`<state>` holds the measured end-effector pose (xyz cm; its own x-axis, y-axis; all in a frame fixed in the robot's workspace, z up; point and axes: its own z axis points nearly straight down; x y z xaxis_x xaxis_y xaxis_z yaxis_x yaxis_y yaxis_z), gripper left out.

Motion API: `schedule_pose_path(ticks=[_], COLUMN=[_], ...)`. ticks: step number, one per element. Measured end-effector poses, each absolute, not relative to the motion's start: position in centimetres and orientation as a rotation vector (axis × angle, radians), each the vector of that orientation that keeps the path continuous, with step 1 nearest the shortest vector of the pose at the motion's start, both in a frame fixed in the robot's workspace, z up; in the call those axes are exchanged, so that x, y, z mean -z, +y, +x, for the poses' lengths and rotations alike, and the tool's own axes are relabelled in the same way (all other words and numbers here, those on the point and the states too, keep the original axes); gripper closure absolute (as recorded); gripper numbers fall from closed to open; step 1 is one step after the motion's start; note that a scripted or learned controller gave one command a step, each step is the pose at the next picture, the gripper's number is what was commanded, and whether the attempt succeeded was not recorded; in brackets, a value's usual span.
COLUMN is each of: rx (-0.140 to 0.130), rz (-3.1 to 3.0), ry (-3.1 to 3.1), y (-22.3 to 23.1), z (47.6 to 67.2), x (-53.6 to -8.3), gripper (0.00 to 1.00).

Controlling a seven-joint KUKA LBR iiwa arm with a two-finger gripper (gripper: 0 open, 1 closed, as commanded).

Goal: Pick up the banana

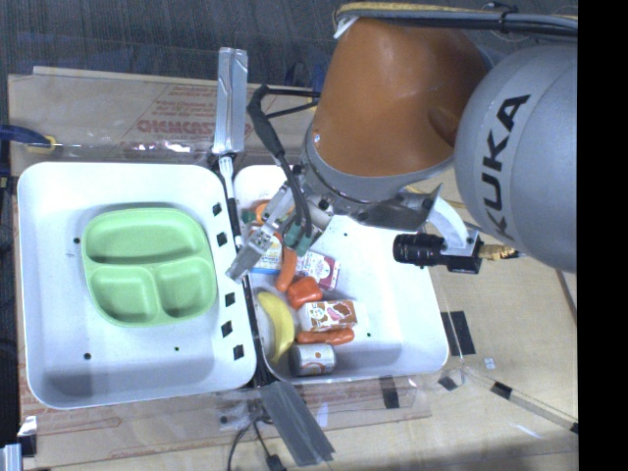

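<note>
The banana [277, 324] lies in the right bin [417, 346], near its left wall, beside a carrot [287, 271] and small food cartons [327, 315]. The gripper [263, 248] hangs above the bin's upper left area, apart from the banana; its opening cannot be determined. The left bin [49, 292] holds a green divided tray [149, 263].

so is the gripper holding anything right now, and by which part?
Nothing visibly held. The metal two-finger gripper hovers over the right white bin, above the curved yellow banana, which lies apart from it among the toy food.
</note>
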<state>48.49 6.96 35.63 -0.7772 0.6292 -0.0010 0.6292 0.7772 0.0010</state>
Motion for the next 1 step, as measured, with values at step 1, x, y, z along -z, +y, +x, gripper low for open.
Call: schedule_pose_path(ticks=[1], rx=[-0.001], rz=[1.048], ry=[2.96], y=[6.96], z=[48.49], x=[-35.63], gripper=[0.0])
